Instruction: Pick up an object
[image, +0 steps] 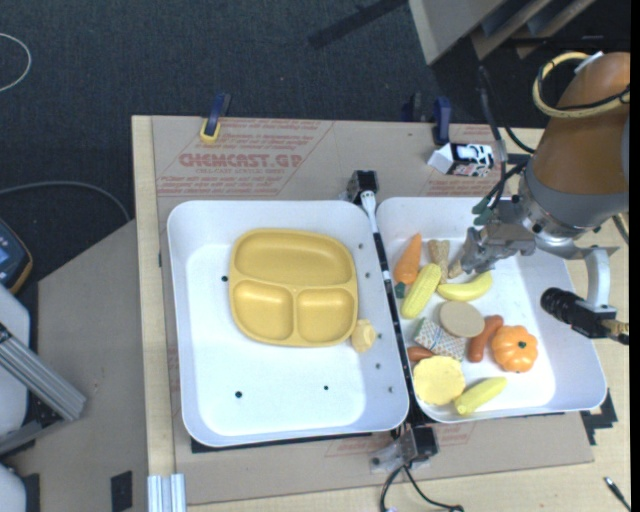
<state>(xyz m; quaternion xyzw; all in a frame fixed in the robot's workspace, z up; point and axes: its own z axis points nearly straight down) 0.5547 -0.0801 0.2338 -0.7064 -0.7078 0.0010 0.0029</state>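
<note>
You cannot tell how the jaws of the gripper (466, 262) stand; crowded against the banana (467, 289) and corn cob (421, 290), expect a glancing miss.

You've got 2 white bins (200, 330), 1 yellow divided plate (294, 285), 1 carrot (408, 258), 1 corn cob (421, 289), 1 pumpkin (514, 348), approx. 2 bananas (466, 289).

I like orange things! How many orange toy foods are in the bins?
3: a carrot at the right bin's upper left, a pumpkin at its right side, and a sausage touching the pumpkin's left. More may hide under the pile.
</note>
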